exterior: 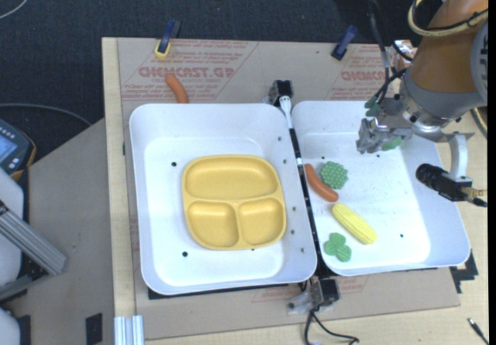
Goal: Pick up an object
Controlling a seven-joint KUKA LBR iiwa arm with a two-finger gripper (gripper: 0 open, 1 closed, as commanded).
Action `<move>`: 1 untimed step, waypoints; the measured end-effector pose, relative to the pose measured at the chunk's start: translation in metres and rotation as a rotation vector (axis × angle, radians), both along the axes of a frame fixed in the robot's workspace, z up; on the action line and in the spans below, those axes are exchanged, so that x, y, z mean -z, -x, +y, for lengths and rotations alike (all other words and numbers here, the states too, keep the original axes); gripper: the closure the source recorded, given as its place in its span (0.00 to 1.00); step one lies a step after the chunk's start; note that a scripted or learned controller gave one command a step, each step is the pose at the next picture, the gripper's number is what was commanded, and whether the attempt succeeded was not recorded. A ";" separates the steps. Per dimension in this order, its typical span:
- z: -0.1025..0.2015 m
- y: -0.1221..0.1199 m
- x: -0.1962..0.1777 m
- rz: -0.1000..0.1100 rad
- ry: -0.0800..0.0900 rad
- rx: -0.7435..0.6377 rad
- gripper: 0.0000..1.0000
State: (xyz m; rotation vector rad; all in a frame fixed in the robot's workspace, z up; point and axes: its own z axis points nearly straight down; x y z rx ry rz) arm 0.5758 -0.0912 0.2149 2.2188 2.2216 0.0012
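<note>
Arm over the right bin, toy food lying below it.

The left bin [147,181] holds a yellow tray [232,200] with three sections, lying flat at its centre. On the bench at 12 o'clock from this bin lies a hot dog [177,88], outside the bins. In the right bin [434,246], a sausage [320,183] lies against the left wall, and broccoli [334,174] touches it at 2 o'clock. The corn [354,223] lies at 5 o'clock from the sausage, tilted, near the bin's middle. A green leaf [337,246] sits at 7 o'clock from the corn, near the front wall. The gripper [378,136] hangs over the bin's back part, at 1 o'clock from the broccoli and apart from it; nothing shows between its tips, and whether they are spread or closed cannot be told.
</note>
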 end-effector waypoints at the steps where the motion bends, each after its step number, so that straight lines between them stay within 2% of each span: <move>1: 0.004 0.002 0.000 0.002 -0.001 0.000 1.00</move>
